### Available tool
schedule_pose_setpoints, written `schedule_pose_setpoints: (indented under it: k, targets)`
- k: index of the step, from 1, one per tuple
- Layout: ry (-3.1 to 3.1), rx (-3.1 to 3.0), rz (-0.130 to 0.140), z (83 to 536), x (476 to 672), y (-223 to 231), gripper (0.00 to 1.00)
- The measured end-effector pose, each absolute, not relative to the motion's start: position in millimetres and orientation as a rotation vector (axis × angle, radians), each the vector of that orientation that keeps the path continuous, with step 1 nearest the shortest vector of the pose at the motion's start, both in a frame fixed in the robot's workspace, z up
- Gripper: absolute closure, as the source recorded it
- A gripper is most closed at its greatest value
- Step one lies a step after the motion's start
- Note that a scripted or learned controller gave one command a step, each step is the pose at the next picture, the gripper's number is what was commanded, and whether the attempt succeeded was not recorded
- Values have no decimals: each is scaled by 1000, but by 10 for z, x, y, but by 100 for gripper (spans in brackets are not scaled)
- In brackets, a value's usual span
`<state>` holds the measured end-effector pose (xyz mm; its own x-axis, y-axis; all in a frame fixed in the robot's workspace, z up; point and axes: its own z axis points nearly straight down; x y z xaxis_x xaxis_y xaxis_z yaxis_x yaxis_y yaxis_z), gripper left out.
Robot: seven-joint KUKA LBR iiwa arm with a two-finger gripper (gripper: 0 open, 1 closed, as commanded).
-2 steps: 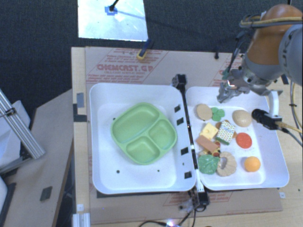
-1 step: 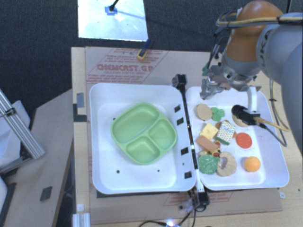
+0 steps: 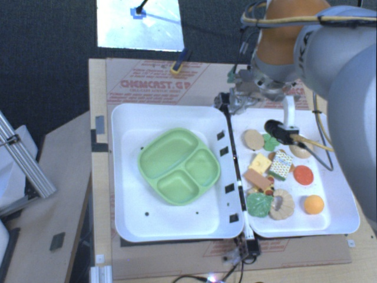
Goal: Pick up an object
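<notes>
Cookie (image 3: 254, 139), the tan round one, was the object I judged nearest to reach. It lay flat at the far end of the right bin (image 3: 339, 184), close to the divider between the two bins. My wrist (image 3: 247, 93) hung over that bin's far rim, just by the divider's top. From there the cookie lay a little toward the camera and slightly to the right in the view. Being round, it had no long axis to line up with, so any approach angle would serve.

Whether my grip was released or clenched I could not tell, as the housing hid that part. I saw nothing held beneath the wrist.

A black piece (image 3: 278, 131) with a yellow cable sat just beside the cookie. I could not say whether it belonged to my own hardware or lay in the bin.

The other objects were crowded nearer the camera. They included a cheese block (image 3: 260, 163), a checkered box (image 3: 281, 165), a red disc (image 3: 303, 174) and an orange (image 3: 314, 204). The left bin (image 3: 126, 217) held a green plate (image 3: 178, 167), well apart from me.

I judged the pick not yet begun. A short drop toward the cookie would be the next step, and the risk there was snagging the divider.
</notes>
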<state>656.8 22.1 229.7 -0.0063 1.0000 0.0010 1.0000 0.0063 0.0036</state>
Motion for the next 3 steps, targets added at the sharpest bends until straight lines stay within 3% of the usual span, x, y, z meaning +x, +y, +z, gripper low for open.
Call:
schedule_pose_setpoints:
  k: [1,3]
  targets:
    - [2226,2214,4,2150,6678,589,100]
    - [2225,2215,3,2341,6621,552,100]
